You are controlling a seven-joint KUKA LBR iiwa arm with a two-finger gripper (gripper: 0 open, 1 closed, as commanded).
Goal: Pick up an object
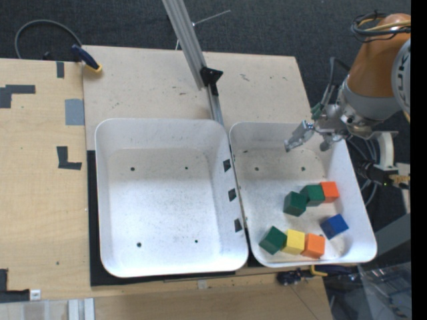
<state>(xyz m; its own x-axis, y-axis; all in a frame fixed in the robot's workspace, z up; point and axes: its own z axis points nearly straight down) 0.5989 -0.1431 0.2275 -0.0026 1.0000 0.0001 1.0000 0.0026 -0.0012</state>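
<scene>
Several small blocks lie in the right bin (267,152). A dark green block (295,203), a second green block (312,194) and an orange block (329,191) cluster at mid-right. A blue block (334,225) sits below them. Along the front edge rest a green block (272,239), a yellow block (294,241) and an orange block (313,245). My gripper (309,139) hovers over the bin's far right part, well above and behind the blocks. Its fingers are spread, open, with nothing between them.
The left bin (160,192) lies beside the right one. A slanted metal pole (190,39) crosses the back and ends at the divide between the bins. Cables hang at the right of the arm (377,79).
</scene>
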